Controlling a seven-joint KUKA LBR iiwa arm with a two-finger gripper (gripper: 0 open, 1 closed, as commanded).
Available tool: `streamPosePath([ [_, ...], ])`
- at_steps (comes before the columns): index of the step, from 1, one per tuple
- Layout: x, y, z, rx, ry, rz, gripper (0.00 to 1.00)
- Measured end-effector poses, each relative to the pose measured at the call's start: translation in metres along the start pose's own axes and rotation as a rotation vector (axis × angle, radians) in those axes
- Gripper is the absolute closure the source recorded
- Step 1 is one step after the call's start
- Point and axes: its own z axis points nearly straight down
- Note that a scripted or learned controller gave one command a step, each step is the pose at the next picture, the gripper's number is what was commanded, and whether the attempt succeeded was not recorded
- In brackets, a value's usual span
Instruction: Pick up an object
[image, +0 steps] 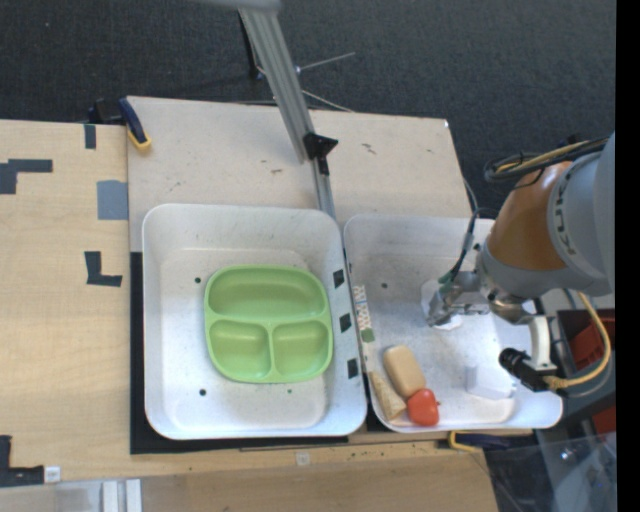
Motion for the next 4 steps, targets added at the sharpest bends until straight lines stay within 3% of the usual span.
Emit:
streamPosePath([
  [3,0.0,0.012,-0.157,-0.003,0.001,0.0,1.0],
  [4,0.05,0.028,-0.141,0.004,0.003,-0.003,1.0],
])
